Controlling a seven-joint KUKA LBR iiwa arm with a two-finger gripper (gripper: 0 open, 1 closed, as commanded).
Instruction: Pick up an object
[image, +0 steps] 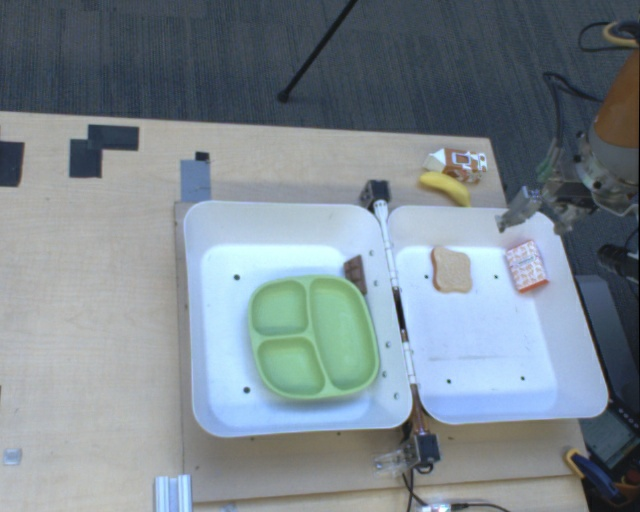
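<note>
In the right bin (500, 390) a slice of bread (452, 270) lies flat near the far wall. A red and white packet (526, 266) rests on the far right slope of the same bin. My gripper (539, 212) hangs over the bin's far right corner, just above and beyond the packet, and stands open with nothing between its fingers. The left bin (215, 330) holds a green divided plate (313, 337). A small brown piece (354, 268) sits by that bin's right wall.
A yellow banana (445, 186) and a small carton (460, 160) lie on the bench beyond the right bin. A black clamp (376, 191) sits at the far end of the seam between the bins. Cables hang at the right, near the arm.
</note>
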